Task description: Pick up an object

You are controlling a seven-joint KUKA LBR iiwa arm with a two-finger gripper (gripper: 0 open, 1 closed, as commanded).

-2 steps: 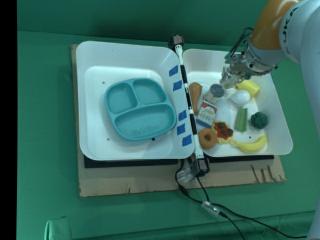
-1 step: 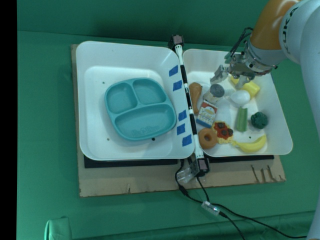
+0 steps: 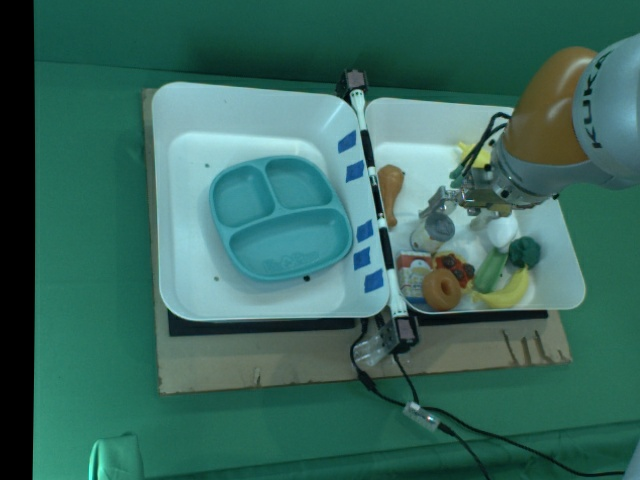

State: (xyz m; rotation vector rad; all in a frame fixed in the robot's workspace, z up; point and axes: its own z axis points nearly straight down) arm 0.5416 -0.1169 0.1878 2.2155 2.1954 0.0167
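Note:
The right bin (image 3: 420, 138) holds several toy foods. A brown chicken drumstick (image 3: 390, 190) lies near the divider. A glazed donut (image 3: 441, 289), a banana (image 3: 505, 290), a green vegetable (image 3: 490, 268), a broccoli piece (image 3: 523, 252) and a white egg (image 3: 501, 230) crowd the front right corner. My gripper (image 3: 440, 208) hangs low over the middle of this bin, just above a small grey and white round object (image 3: 432, 234). Whether it touches that object is unclear. The arm covers part of a yellow item (image 3: 474, 153).
A teal divided plate (image 3: 280, 218) sits in the left bin (image 3: 190, 128). A rail with blue tape tabs (image 3: 365, 230) separates the bins. A small printed packet (image 3: 413, 265) and red berries (image 3: 456, 266) lie beside the donut. Cables (image 3: 430, 423) trail off the cardboard base at the front.

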